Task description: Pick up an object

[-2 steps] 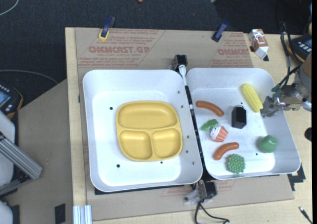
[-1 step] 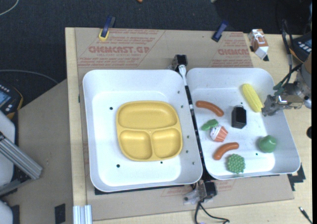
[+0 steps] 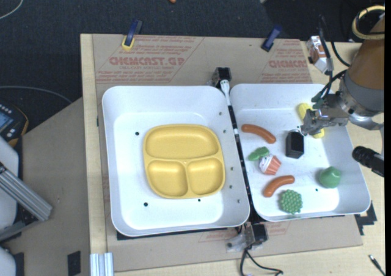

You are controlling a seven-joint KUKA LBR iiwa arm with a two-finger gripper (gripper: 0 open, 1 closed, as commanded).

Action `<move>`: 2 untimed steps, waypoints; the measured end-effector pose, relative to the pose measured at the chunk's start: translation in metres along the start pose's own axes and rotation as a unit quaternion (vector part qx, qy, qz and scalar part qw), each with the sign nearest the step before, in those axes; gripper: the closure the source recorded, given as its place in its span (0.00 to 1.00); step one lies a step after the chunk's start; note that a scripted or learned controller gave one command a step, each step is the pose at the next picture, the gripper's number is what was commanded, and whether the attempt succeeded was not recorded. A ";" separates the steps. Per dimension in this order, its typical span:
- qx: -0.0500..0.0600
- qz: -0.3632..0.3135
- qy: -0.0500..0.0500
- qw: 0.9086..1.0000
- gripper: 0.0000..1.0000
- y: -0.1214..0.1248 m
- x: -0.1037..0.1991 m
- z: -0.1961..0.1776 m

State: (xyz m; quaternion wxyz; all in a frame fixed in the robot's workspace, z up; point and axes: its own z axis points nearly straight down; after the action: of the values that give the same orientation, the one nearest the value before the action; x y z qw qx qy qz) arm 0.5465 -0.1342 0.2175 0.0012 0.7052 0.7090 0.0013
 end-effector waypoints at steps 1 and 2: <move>-0.001 0.000 0.000 1.000 1.00 0.026 0.036 -0.004; 0.000 0.000 0.000 1.000 1.00 0.052 0.072 0.000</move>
State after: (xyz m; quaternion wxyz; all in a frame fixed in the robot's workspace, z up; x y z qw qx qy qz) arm 0.5984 -0.0619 0.2180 0.0012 0.7052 0.7090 0.0016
